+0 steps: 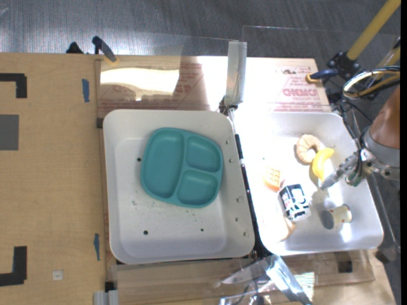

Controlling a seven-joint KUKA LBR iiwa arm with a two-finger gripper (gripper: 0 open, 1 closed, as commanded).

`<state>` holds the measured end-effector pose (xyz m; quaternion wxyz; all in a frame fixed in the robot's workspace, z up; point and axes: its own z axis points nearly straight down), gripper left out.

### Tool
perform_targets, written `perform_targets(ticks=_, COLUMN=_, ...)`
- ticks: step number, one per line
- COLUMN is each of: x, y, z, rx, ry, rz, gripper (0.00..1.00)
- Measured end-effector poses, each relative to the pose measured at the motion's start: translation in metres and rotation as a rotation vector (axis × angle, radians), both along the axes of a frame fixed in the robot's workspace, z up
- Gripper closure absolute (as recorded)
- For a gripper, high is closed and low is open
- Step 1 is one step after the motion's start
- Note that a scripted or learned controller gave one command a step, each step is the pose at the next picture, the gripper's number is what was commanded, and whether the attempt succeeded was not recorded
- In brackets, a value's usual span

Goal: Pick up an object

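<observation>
The worktop (51, 170) carries two white bins side by side. Taking the right bin (356, 237) as the landmark: the left bin (121, 234) sits touching its left wall and holds a teal divided plate (181, 167) near its middle.

Everything worth picking lies inside the right bin. A beige ring-shaped piece (308, 146) sits toward its far side, with a yellow banana-like piece (322, 162) just beside it toward the near side. Nearer the bin's left wall is a small orange and white block (273, 178), and below that a blue, white and black carton (294, 202). Toward the bin's near right corner lies a small cream and grey piece (336, 216).

The arm (385, 138) enters over the bin's right wall, and the gripper (340, 176) hangs inside the bin, just right of the yellow piece and above the cream one. Whether the jaws are apart or together cannot be told; nothing shows between them.

This looks like the approach step, with no grasp made yet. The next move probably calls for settling on one item, likely the yellow piece or the cream one, centring over it and descending straight without nudging the neighbours.
</observation>
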<state>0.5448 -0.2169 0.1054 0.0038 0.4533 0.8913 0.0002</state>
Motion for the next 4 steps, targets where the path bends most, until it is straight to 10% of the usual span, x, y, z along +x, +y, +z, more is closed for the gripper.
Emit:
perform_targets(ticks=1, x=0.035, y=0.03, z=0.095, rx=0.0, ry=-0.008, rz=0.007, gripper=1.0)
perform_targets(ticks=2, x=-0.008, y=0.027, z=0.049, rx=0.003, ry=0.008, rz=0.141, gripper=1.0)
perform_targets(ticks=4, x=-0.058, y=0.007, z=0.255, rx=0.003, ry=-0.001, rz=-0.548, gripper=1.0)
